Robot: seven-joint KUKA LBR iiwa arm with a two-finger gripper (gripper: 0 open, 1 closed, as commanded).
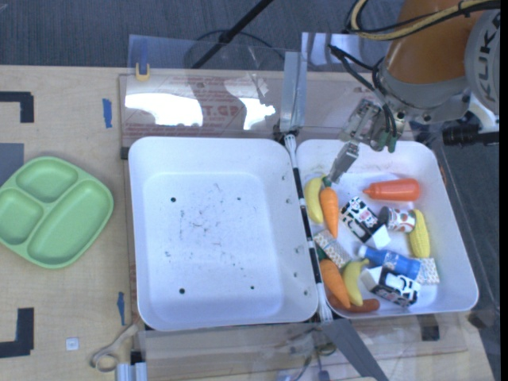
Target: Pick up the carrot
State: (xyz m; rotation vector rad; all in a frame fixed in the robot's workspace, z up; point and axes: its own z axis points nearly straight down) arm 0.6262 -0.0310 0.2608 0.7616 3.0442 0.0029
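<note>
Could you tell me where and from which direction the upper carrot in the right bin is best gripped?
Probably mid-body, from above. The carrot lies flat, tip toward the camera, with a banana against its left side, so the end effector should likely close across its narrow width, one finger in the gap beside the cow-patterned toy.

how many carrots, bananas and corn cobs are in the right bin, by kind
carrots: 2, one near the top left of the right bin, one lower down
bananas: 2, one beside the upper carrot, one beside the lower
corn cobs: 1
total: 5
</note>
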